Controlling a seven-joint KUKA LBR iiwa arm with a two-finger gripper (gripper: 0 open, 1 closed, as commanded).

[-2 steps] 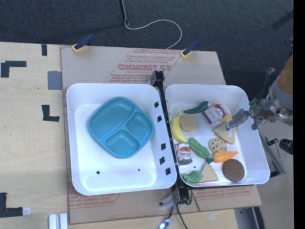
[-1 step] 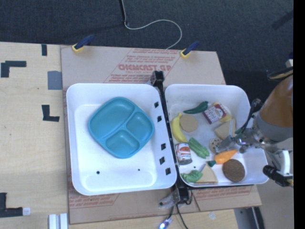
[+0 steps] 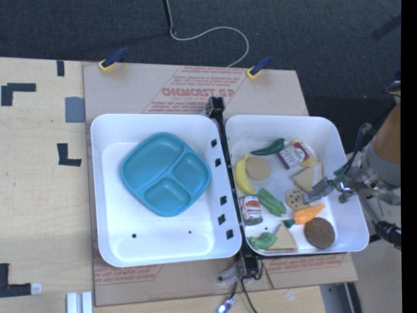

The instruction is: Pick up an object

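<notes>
The right bin (image 3: 339, 142) holds several toy foods: a banana (image 3: 242, 175), a tan round cracker (image 3: 258, 169), a dark green chili (image 3: 268, 148), a red packet (image 3: 294, 154), a cheese wedge (image 3: 309, 175), a green pickle (image 3: 272, 201), a chip cookie (image 3: 294, 197), an orange carrot (image 3: 307, 213), a brown patty (image 3: 319, 233), a small can (image 3: 251, 209) and a bread slice with lettuce (image 3: 274, 241). My gripper (image 3: 321, 189) reaches in from the right, low over the bin's right side, between the cheese wedge and the carrot. Nothing is seen held in it.
The left bin (image 3: 104, 175) carries a blue divided plate (image 3: 166, 173). A black divider with clips (image 3: 225, 175) runs between the bins. Both bins rest on a cardboard sheet (image 3: 189, 90) with clamps at its far corners, and a thin cable (image 3: 208, 34) loops behind.
</notes>
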